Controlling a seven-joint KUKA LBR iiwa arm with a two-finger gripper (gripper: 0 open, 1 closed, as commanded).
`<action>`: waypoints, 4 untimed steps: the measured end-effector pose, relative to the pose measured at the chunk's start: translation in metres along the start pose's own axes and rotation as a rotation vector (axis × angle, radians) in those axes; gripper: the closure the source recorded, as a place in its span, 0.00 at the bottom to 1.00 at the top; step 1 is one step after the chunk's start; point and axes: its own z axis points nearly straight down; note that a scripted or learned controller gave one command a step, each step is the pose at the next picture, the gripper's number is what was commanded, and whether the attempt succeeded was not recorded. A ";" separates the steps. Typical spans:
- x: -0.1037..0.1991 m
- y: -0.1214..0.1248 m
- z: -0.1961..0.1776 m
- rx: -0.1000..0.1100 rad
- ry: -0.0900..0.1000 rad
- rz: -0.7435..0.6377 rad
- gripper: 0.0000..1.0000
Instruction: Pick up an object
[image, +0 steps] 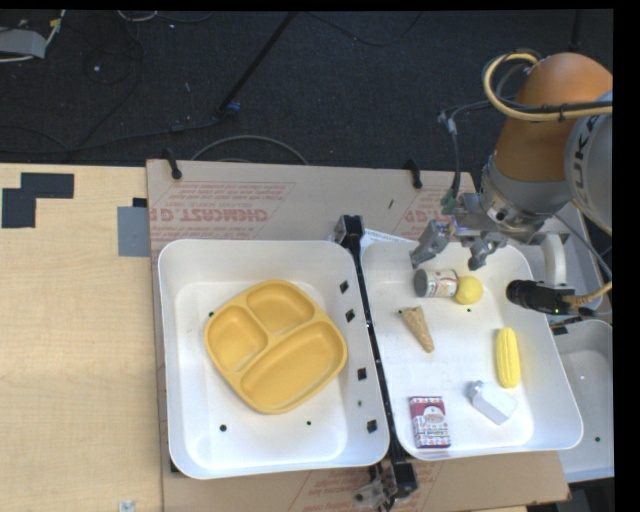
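Observation:
My gripper (455, 250) hangs over the far end of the right bin (545, 420), fingers spread open with nothing between them. Just below it in the view lies a small grey can (436, 284) on its side, touching a yellow ball (468, 290). A brown cone (419, 328) lies nearer the bin's middle. A yellow corn cob (508, 357) rests by the right wall. A red box (429, 420) and a white-grey block (491, 401) sit near the front edge.
The left bin (185, 400) holds a yellow divided plate (275, 345). A black divider rail (365, 330) runs between the two bins. Cardboard lies under both bins, with a wooden bench top to the left.

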 end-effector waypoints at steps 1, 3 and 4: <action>0.000 0.002 -0.008 -0.013 -0.001 -0.001 0.00; 0.005 -0.002 0.120 -0.008 -0.001 0.000 0.00; 0.007 -0.002 0.156 -0.010 -0.001 0.002 0.00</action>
